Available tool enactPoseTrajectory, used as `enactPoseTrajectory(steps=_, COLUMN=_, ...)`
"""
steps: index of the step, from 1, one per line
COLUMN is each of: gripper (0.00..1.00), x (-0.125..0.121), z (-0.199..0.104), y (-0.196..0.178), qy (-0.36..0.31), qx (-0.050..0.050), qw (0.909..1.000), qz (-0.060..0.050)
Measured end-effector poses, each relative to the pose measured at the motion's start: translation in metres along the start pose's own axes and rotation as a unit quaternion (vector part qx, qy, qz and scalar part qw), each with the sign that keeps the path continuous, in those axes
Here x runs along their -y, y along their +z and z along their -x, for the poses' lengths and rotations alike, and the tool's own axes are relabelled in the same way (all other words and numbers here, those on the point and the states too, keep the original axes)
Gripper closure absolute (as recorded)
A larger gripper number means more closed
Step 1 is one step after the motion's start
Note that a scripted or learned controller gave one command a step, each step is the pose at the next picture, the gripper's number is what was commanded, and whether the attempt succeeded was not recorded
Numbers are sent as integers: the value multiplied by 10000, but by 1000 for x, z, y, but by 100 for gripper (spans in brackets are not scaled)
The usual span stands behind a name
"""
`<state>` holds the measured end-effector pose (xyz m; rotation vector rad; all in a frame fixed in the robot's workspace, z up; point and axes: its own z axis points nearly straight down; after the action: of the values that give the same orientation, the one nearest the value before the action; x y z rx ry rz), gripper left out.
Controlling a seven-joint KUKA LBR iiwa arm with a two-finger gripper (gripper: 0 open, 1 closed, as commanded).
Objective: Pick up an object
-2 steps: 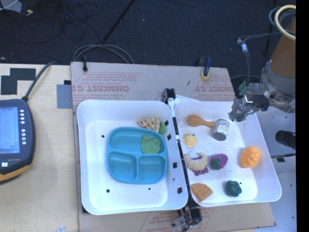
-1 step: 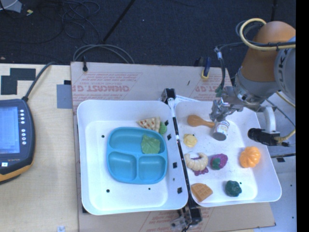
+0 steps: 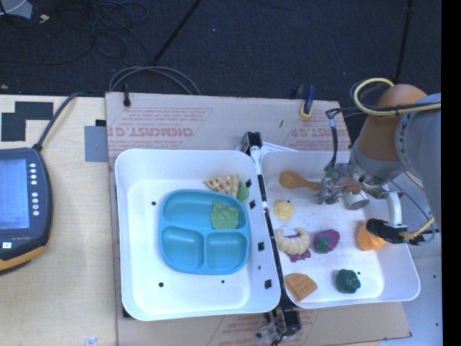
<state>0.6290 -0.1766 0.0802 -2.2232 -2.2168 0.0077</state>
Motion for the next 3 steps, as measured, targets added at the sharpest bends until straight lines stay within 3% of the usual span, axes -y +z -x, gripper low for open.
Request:
enactPoseTrajectory(steps=1, gripper=100, x=-16, z=34, y=-17, qy=-23, qx=-27, qw=10000, qz=14)
enactPoseTrajectory(steps=2, gripper=100, x=-17, z=-43, y=-125, qy=-54, qx=-17, qw=10000, qz=73)
enactPoseTrajectory(steps=3, gripper=100, x=18, z=-4, y=-237, qy=-3, qx=9, qw=10000, qz=63)
